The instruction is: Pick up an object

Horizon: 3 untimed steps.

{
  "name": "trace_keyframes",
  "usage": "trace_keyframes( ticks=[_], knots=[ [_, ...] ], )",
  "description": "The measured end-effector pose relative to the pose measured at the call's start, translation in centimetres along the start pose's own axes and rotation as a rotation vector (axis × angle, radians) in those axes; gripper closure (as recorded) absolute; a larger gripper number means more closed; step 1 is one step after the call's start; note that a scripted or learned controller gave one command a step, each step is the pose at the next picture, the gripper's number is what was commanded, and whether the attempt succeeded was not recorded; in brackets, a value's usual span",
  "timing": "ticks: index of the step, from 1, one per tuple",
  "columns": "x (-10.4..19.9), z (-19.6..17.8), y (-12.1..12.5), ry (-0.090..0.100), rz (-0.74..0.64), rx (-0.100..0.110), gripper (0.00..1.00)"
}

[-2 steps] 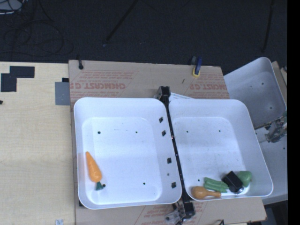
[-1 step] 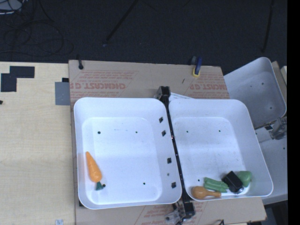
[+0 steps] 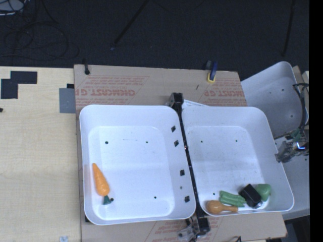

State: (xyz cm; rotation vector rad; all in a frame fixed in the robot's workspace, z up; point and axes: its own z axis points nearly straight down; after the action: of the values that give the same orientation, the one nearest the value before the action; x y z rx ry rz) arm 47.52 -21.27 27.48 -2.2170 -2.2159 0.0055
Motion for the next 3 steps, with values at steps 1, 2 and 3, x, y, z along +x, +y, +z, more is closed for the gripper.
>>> trace_keyframes(
  ticks=[1,2,3],
  knots=[
    [-0.1,-4.8,0.0,-0.004,-0.001,-0.009,1.00],
    [-0.1,-7.8,0.0,-0.003,-0.002,-0.009,1.00],
    [0.0,0.0,0.0,0.000,0.000,0.000,1.00]
  ],
)
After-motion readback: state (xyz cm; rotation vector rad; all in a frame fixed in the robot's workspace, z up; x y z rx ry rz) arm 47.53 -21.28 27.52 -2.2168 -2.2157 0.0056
